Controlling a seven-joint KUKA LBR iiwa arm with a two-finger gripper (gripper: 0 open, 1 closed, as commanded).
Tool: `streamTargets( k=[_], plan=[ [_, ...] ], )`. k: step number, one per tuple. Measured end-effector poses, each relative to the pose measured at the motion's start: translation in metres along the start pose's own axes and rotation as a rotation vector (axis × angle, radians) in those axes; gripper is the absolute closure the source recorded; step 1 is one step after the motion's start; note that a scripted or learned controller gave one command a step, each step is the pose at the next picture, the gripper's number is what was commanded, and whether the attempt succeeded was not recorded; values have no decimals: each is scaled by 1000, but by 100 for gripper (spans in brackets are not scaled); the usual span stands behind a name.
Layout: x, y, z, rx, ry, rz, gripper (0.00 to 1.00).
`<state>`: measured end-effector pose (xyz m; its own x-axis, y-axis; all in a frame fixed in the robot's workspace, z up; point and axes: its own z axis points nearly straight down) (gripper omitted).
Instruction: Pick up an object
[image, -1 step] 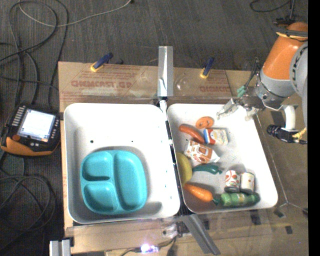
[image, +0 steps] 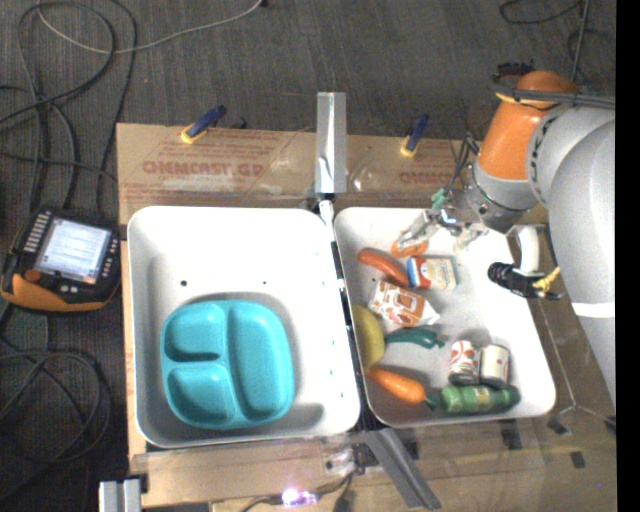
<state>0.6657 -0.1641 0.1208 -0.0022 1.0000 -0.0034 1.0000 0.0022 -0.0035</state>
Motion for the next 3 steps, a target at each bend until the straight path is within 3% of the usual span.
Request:
streamTargets(
  k=[1, 2, 3],
  plan=[
    [42, 2, 3, 0, 3, 96, 0],
    [41, -4, 31, -12, -2, 43, 0],
    [-15, 5, 32, -10, -3, -23, 0]
  ],
)
